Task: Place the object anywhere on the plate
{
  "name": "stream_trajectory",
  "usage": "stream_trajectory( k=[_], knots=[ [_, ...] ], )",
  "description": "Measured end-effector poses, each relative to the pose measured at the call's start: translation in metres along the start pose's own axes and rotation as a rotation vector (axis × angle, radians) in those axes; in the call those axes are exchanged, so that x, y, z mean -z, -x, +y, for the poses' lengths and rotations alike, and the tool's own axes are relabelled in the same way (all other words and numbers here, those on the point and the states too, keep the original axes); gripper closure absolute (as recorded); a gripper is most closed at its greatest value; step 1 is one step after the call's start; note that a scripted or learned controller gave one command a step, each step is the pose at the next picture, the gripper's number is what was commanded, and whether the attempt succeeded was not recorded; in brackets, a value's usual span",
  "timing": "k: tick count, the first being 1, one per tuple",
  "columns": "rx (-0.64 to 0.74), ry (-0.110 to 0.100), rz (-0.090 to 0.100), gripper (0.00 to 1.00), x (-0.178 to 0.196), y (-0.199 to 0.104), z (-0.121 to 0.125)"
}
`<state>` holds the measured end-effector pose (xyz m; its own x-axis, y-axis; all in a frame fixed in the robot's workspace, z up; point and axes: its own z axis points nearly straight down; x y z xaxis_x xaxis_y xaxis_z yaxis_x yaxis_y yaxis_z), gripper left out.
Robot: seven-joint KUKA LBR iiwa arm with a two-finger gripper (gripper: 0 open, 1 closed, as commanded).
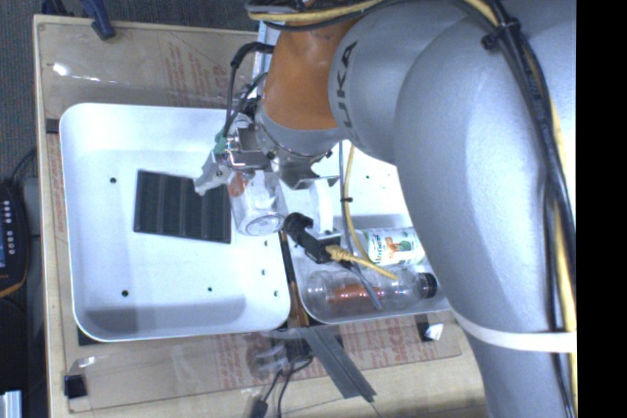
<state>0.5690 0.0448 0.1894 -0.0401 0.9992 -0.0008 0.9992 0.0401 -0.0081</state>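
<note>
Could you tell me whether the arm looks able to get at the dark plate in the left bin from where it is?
Probably yes: the gripper hangs just beside the dark plate, whose ribbed top lies bare.

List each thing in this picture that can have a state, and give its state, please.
gripper: low at the right edge of the left bin, a clear cup between its fingers.
clear cup: tilted, mouth toward the camera, held in the gripper.
dark plate: flat on the left bin's floor, nothing on it.
clear bottle: lying on its side in the right bin.
labelled bottle: lying in the right bin, partly hidden by the arm.
</note>
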Motion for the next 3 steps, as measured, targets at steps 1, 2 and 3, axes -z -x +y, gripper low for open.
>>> stream_trajectory(
  k=[1,2,3],
  knots=[
    [0.023,0.004,0.0,1.0,0.001,-0.018,0.013],
    [-0.045,0.0,0.001,1.0,0.0,0.026,-0.024],
    [-0.026,0.001,0.0,1.0,0.001,-0.036,0.032]
  ],
)
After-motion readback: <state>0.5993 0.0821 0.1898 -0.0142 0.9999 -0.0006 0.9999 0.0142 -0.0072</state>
